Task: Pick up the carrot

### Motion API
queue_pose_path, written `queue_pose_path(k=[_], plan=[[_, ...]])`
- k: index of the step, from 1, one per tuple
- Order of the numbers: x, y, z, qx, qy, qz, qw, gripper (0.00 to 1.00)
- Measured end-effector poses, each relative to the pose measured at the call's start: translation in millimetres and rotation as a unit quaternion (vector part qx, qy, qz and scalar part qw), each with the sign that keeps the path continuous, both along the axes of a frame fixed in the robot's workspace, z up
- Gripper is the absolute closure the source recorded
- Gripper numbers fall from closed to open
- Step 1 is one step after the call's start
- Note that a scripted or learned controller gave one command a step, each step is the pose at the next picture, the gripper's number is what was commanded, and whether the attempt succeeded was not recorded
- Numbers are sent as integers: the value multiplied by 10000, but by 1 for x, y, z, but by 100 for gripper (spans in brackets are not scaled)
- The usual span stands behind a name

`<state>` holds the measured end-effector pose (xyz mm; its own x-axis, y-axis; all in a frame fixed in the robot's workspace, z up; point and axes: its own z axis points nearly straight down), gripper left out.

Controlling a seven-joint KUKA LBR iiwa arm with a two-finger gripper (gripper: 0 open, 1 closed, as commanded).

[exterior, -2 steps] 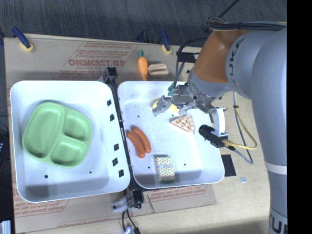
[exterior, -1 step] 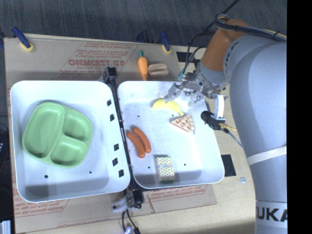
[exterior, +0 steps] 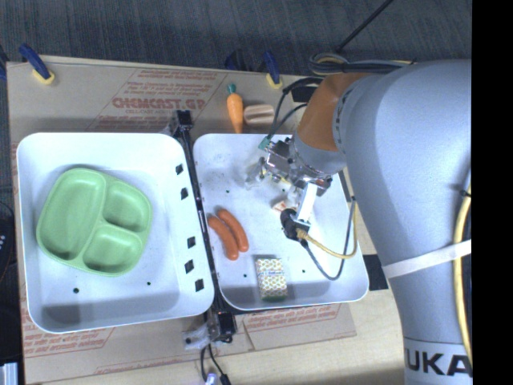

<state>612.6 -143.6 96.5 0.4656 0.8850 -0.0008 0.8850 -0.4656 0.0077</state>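
While the grey robot arm (exterior: 401, 175) with its orange band stretched in from the right, its metal end effector (exterior: 272, 165) hung over the upper half of the right-hand shallow white plastic bin (exterior: 240, 287). Whether the end effector was open or closed could not be told from this angle.

The small orange carrot with a green top (exterior: 234, 111) lay outside both bins, on the cardboard-covered counter (exterior: 160, 95). It was just beyond the far rim of the right-hand bin, near that bin's left corner. It ran roughly up and down the view, with its green end pointing away from the bin. A small tan rounded block (exterior: 258, 116) sat close beside the carrot, on its right. The end effector was near the carrot but apart from it, lower and to the right, within the bin's outline.

Lower in the same bin, two orange-red sausages (exterior: 228, 233) lay side by side, touching and slanted, close to the bin's left wall. Below and to the right of them, near the front rim, sat a small rectangular block with a yellow-green chequered pattern (exterior: 272, 277).

The left-hand shallow white plastic bin (exterior: 32, 295) held a pale green plastic plate with three compartments (exterior: 94, 220), lying toward its left side. Two blue clamps (exterior: 38, 64) sat on the far edge of the counter, one at the left corner and one above the carrot.
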Motion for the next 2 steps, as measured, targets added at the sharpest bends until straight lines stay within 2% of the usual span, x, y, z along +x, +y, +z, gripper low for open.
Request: queue_pose_path(k=[1, 2], plan=[[46, 49, -1, 19, 4, -449, 9990, 0], [46, 49, 10, 16, 26, -425, 9991, 100]])
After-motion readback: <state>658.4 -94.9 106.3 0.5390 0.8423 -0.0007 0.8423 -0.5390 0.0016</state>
